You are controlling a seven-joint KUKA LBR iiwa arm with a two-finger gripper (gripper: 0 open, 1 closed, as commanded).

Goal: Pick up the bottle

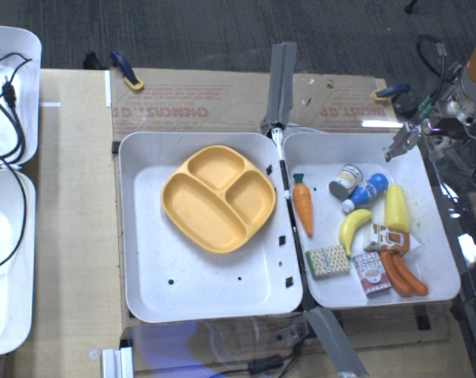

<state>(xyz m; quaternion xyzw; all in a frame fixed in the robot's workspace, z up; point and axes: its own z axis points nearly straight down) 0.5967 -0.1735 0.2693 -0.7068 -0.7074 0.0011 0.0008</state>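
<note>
Gripper (pixel 401 144) of the grey arm is seen at the upper right of the frame, hanging over the far right corner of the right-hand shallow white bin (pixel 447 290); whether it is spread or pressed together cannot be told from this slant, and nothing is seen held in it. Target noted: a small blue plastic bottle with a white cap (pixel 366 193), lying on its side in the upper middle of the right bin, cap end toward lower left. It is crowded: a grey-and-white tin can (pixel 345 181) is touching or just beside it at upper left, a yellow squeeze bottle (pixel 396 208) lies just to its right, and a yellow banana (pixel 352 228) sits just below the cap. An orange carrot (pixel 302 205) lies further left, near the bin wall; red sausages (pixel 403 274), a red-and-white carton (pixel 371 274) and a green patterned box (pixel 327 261) are kept lower in the bin. In the left bin a yellow divided plate (pixel 218 198) is seen. For a good grasp, a descent over the blue body is judged best, with the closing direction set across the bottle's short axis, so that can and squeeze bottle are not caught. A centred hold on the body, away from the cap, would likely limit rolling.
</note>
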